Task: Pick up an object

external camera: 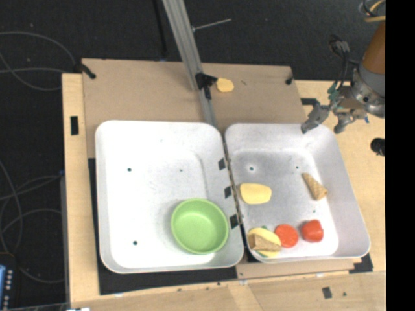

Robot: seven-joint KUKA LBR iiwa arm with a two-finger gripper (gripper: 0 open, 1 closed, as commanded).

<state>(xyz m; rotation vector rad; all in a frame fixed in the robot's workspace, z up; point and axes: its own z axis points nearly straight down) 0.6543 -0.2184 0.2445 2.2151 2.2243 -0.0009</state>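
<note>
The right bin (279,148) holds a pale yellow lump (255,194) near its left wall, a tan wedge (314,186) toward the right, and along the front a yellow and brown piece (264,241), a round red-orange ball (286,235) and a red block (312,230). My gripper (326,121) hangs above the bin's far right corner, its fingers spread open with nothing between them. It stands well behind the tan wedge.
A green bowl (200,225) sits at the front of the left bin (142,167). A slanted metal pole (185,41) rises from behind the bins' junction. A small yellow piece (225,85) lies on the board behind the bins.
</note>
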